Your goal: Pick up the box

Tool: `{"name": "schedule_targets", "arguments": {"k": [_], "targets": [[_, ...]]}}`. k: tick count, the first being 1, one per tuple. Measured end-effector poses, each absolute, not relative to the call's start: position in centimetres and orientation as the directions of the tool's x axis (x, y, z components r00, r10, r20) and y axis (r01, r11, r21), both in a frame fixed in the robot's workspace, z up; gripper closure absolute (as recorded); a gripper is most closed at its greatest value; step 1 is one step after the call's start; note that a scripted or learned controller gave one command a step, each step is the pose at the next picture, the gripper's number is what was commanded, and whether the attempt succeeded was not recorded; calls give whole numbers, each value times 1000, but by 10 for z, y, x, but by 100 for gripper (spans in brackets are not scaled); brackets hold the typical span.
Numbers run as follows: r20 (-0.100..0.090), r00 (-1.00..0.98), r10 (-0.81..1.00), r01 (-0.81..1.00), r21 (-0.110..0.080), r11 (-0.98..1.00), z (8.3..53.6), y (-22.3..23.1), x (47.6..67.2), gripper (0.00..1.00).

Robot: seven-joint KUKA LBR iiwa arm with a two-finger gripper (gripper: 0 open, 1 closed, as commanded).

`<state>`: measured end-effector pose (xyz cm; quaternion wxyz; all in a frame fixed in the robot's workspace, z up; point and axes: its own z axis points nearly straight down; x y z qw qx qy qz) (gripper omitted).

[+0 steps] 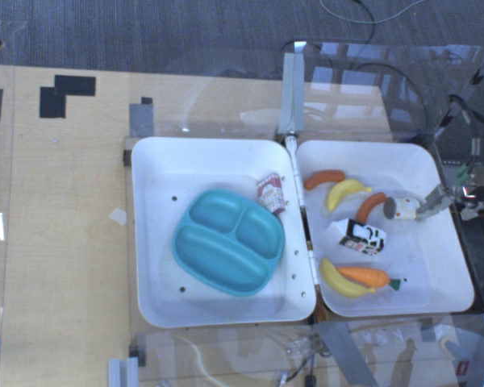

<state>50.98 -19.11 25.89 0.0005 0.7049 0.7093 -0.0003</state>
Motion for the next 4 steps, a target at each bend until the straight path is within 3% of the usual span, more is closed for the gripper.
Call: {"name": "schedule_targets", "arguments": {"k": [1, 2, 3, 4], "targets": [[0, -23, 1000, 1000, -1, 23, 183, -206, 540, 0], [-1, 22, 1000, 1000, 1, -22, 106, -204, 601, 0], [-15, -2, 1000, 1000, 31, 2, 97, -195, 591, 0], [-2, 52, 999, 998, -17, -52, 85, -134, 666, 0]]}}
